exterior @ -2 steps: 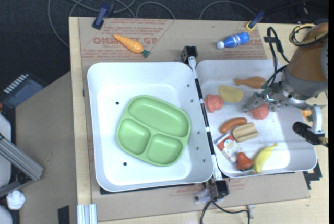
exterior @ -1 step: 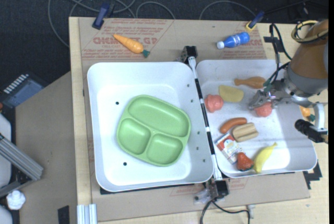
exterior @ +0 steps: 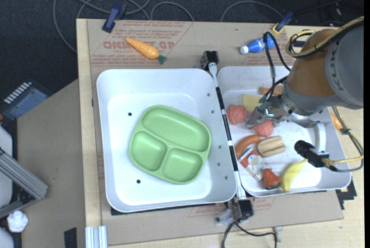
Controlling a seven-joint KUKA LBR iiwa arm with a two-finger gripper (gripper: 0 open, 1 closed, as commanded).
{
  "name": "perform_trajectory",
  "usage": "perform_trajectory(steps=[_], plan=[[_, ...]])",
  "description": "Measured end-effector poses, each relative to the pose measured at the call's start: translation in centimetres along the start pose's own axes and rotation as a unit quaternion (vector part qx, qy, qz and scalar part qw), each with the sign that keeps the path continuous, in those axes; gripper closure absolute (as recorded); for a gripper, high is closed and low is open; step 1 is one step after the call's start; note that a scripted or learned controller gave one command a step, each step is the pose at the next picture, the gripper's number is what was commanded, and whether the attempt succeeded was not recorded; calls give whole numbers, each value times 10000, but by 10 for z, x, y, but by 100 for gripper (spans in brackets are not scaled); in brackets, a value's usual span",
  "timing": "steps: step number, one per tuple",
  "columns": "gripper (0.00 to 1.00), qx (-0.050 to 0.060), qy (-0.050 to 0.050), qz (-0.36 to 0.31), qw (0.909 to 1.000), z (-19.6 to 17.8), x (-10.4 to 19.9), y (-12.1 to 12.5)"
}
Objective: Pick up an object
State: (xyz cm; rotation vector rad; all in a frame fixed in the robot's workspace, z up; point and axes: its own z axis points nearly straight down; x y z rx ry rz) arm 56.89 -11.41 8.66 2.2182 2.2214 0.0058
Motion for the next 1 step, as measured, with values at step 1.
perform_trajectory(steps=[1], plan=[[100, 16, -2, 1, 10000, -98, 74, -18]])
